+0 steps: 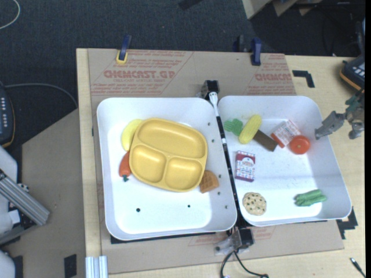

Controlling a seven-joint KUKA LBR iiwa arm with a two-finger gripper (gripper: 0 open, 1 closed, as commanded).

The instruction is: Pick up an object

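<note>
My gripper (339, 128) hangs at the right edge of the view, over the outer rim of the right bin (301, 106), its two grey fingers spread open with nothing between them. Closest to it in that bin are a red tomato (299, 145) and a red-and-white packet (284, 132), both to its left. Further left lie a brown bar (267, 141), a yellow corn cob (250, 128) and a green leafy piece (233, 125). A red carton (245, 165), a cookie (254, 202) and a green bean pod (310, 198) lie nearer the front.
The left bin (162, 222) holds a yellow divided plate (168, 154), a yellow piece (130, 133) at its back left, a red-orange vegetable (125, 167) and a brown waffle (208, 182). Both bins rest on a cardboard sheet (174, 68) held by clamps.
</note>
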